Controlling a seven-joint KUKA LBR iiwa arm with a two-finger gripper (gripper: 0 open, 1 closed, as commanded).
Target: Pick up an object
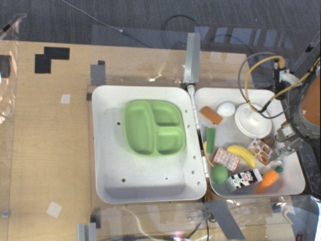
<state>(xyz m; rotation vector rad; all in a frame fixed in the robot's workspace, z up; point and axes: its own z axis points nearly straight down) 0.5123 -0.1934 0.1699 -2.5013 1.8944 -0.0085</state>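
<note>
The right bin holds several toy items. A yellow banana lies in the middle, with a patterned snack pack to its left and another to its right. An orange carrot, a black-and-white box and a green ball lie along the front. A brown block, a white egg and a white bowl sit at the back. My gripper hangs over the bin's right side, just right of the second snack pack and above the carrot.
In the left bin lies a green divided plate. A green stick-like item lies beside the wall between the bins. Yellow and black cables loop above the right bin's back corner.
</note>
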